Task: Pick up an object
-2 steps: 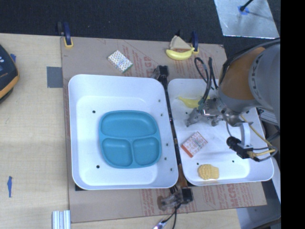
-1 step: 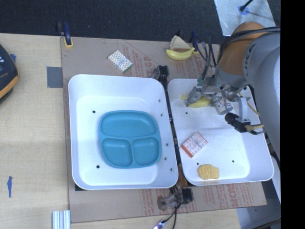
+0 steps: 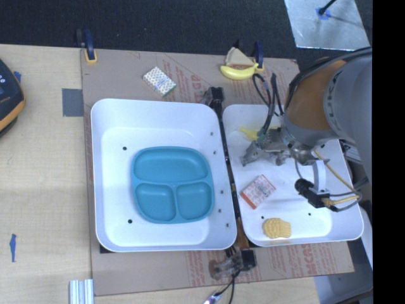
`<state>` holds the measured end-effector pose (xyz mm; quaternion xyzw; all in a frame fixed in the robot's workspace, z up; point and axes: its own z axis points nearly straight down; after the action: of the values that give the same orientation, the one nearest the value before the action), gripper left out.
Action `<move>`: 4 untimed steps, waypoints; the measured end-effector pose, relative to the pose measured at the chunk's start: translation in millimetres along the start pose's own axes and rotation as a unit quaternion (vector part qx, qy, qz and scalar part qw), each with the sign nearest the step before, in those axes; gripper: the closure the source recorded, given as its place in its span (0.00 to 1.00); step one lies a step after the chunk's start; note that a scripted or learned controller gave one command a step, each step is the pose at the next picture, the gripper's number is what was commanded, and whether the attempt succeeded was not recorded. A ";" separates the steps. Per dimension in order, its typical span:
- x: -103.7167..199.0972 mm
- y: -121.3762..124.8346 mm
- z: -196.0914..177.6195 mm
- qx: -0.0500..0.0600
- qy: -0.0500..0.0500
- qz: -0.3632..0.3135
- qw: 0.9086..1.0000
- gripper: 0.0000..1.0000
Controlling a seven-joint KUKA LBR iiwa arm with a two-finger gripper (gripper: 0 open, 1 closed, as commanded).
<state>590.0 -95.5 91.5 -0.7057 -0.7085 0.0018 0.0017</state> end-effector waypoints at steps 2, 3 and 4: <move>-19.0 -14.9 0.1 0.000 0.000 0.000 1.000 0.00; -13.2 -44.8 0.3 0.000 0.000 0.000 1.000 0.00; -14.4 -44.8 -9.9 0.000 -0.001 -0.001 1.000 1.00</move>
<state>545.3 -110.0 101.6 -0.7049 -0.7093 0.0025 0.0014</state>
